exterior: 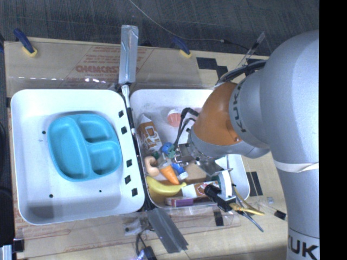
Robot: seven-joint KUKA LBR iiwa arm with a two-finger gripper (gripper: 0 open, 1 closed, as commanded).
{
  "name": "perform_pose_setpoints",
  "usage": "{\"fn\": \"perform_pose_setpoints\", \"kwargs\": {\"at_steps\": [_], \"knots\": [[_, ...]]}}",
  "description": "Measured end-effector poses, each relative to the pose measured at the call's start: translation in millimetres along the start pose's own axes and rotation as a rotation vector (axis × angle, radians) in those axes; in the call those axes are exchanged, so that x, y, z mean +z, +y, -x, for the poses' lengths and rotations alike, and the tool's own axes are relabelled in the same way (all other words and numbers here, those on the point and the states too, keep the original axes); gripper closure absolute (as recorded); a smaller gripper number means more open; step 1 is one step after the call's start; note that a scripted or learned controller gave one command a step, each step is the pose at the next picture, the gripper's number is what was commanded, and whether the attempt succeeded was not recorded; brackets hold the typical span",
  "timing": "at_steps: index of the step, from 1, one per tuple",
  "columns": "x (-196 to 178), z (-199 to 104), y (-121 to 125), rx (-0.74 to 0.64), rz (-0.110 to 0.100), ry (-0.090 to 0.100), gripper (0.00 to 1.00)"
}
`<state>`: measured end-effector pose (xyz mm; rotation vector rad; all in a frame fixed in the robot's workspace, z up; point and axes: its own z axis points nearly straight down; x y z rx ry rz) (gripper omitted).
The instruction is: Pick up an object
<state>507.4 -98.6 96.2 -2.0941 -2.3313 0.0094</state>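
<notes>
My gripper (pixel 175 154) reaches down into the right bin (pixel 162 99), just above a heap of small things. Right under it lie an orange carrot (pixel 170 174), a small blue piece (pixel 182 173) and a peach-coloured ring-shaped piece (pixel 151 166). A yellow banana (pixel 162 187) lies along the bin's near side, with a purple and white stick (pixel 182 201) beyond it. To the gripper's left lies a brown packet (pixel 149 136), and a pink and white thing (pixel 173 117) sits behind it. The arm's orange band hides much of the bin's right half.
The left bin (pixel 27 145) holds a blue divided tray (pixel 85 145). A ridge with black clips (pixel 128 145) separates the two bins. A grey metal bar (pixel 128 50) stands at the back between them.
</notes>
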Motion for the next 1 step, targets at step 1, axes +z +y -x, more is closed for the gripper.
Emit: {"fn": "perform_pose_setpoints", "kwargs": {"at_steps": [1], "knots": [[-95.7, -58.0, 32.6, -0.092, 0.009, -0.001, 1.0]]}}
